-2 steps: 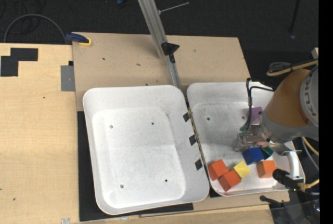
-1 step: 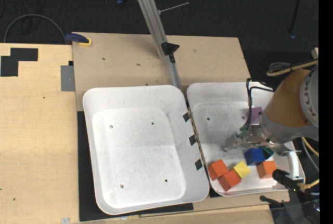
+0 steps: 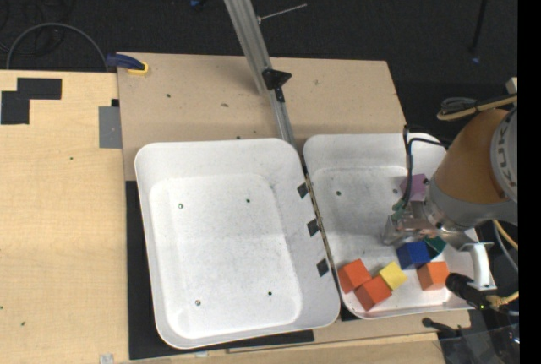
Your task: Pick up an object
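You are lowering the tool (image 3: 404,227) into the right bin (image 3: 355,164), just above the blue block (image 3: 413,255). I cannot tell its opening. Next, you are needing a centred descent onto that block.

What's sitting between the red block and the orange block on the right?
In the camera view, a small yellow cube lies between the red block and the orange block.
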Available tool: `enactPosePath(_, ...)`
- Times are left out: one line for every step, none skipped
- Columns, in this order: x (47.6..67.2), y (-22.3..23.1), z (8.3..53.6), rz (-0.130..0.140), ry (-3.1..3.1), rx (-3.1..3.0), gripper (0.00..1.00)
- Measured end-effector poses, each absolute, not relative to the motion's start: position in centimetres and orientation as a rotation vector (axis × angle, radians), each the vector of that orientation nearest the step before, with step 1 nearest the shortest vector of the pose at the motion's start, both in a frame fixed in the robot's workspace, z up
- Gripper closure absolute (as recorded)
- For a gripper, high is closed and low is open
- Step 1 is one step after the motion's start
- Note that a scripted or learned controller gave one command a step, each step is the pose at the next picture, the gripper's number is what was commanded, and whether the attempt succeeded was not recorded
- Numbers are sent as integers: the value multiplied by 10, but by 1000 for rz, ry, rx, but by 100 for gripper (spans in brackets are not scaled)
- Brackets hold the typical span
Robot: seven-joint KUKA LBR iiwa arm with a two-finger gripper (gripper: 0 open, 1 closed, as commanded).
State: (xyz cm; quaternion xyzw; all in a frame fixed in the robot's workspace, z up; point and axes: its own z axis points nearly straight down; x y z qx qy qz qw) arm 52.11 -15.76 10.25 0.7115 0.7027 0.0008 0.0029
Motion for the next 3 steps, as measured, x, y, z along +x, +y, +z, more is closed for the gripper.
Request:
enactPosePath(521, -157, 102, 2, 2202, 2233, 0)
enactPosePath(521, -157, 102, 3, 2202, 2234, 0)
enactPosePath(521, -157, 102, 3, 2201, 2235, 0)
